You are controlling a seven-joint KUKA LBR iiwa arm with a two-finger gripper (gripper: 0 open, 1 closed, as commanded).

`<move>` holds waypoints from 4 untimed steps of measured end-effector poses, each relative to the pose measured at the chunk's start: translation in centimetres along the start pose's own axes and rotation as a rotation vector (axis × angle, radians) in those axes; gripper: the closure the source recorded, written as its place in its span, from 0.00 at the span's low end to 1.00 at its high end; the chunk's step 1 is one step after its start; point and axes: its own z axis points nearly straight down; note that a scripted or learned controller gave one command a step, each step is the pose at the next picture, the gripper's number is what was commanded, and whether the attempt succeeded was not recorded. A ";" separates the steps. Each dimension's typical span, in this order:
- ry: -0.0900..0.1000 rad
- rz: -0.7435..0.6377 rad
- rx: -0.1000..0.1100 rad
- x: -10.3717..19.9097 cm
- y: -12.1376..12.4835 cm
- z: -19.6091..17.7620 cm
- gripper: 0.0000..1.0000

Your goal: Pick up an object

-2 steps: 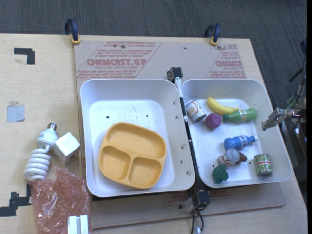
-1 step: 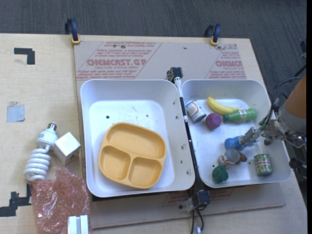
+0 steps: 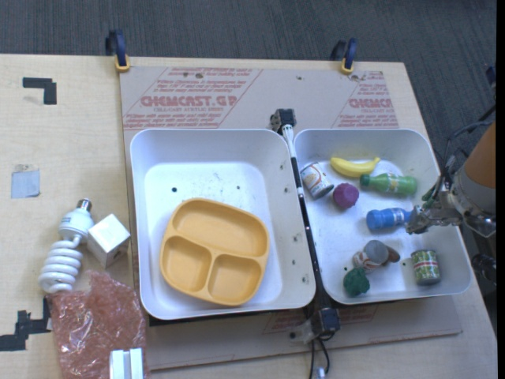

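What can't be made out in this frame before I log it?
- Claw, camera view: too small and blurred to tell whether it grips the blue bottle beside it.
- Arm: cut off by the right edge.
- Can label: too small to read.
- Grey and brown item: too small to identify.

A: Arm [image 3: 483,158] at three o'clock, what's it made of?
B: An orange band up top, grey casing just under it.
A: And the gripper [image 3: 417,224]?
B: Dull metal, thin and angular, with a boxy grey head behind it. Dark cables loop off the wrist toward two o'clock. Markings are too small to read.
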 end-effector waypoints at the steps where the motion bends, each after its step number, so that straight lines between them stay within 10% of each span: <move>1: 0.001 -0.001 0.001 0.0 0.0 0.0 0.00; 2: 0.000 0.001 0.011 6.8 -0.7 2.5 0.00; 3: -0.001 0.003 0.008 6.7 -0.6 1.5 1.00; 4: -0.001 0.003 0.008 6.7 -0.6 1.5 0.00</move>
